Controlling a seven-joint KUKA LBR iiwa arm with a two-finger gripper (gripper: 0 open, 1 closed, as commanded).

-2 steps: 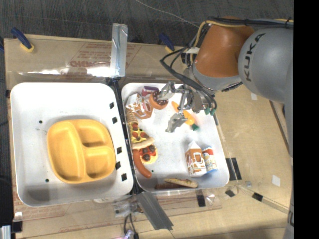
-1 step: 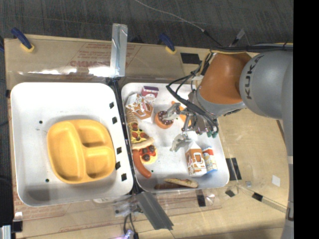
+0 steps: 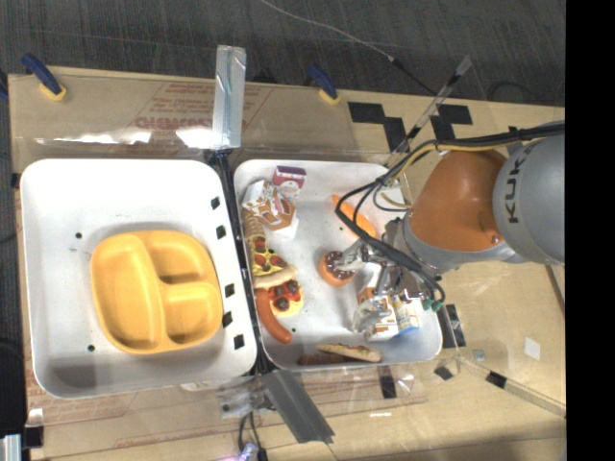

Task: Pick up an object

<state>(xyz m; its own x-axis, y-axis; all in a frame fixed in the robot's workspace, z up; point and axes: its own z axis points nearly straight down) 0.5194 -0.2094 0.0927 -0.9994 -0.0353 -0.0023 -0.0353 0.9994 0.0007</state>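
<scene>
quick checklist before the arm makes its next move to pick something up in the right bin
1. Hand is over the right bin, low among the toy food: ok.
2. Something seen between the fingers: cannot tell; the wrist and cables cover them.
3. Nearest targets: the donut lies just left of the hand and the small carton just below it: ok.
4. Room around the target: not ok; the carton sits close to the bin's near right corner.
5. Other items out of the way: pizza slice, sausage and breadstick lie apart from the hand: ok.
6. Yellow tray sits alone in the left bin: ok.
</scene>
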